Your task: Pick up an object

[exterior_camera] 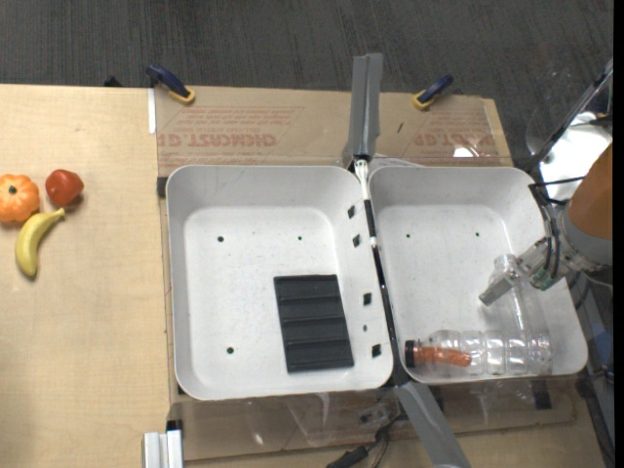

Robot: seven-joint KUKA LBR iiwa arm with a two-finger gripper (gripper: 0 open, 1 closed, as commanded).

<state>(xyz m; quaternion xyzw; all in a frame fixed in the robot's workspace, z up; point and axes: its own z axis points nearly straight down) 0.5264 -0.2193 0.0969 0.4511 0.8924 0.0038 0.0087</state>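
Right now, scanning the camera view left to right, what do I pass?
Orange → banana → apple → left bin → black block → right bin → clear bottle lying in it, gripper above its right end.

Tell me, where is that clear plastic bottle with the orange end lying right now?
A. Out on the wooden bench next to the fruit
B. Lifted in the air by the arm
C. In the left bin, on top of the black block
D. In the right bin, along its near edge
D: the clear plastic bottle lies on its side on the floor of the right bin, by the near wall, with the gripper just above it.
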